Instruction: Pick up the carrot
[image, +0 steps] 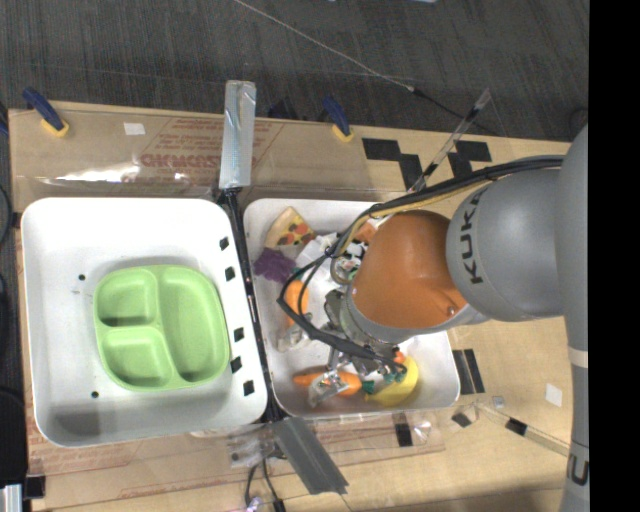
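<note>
The carrot (326, 381), a small orange piece with a green end, lies near the front edge of the right bin (436, 388). My gripper (354, 362) hangs low over that bin, right above and slightly right of the carrot, under the arm's orange band (405, 270). The wrist hides much of the gripper, and I cannot tell whether it touches the carrot.
A yellow toy (398, 386) sits just right of the carrot. A pizza slice (290, 230) and a purple piece (272, 265) lie at the back left of the right bin. The left bin (50, 300) holds a green divided plate (160, 325).
</note>
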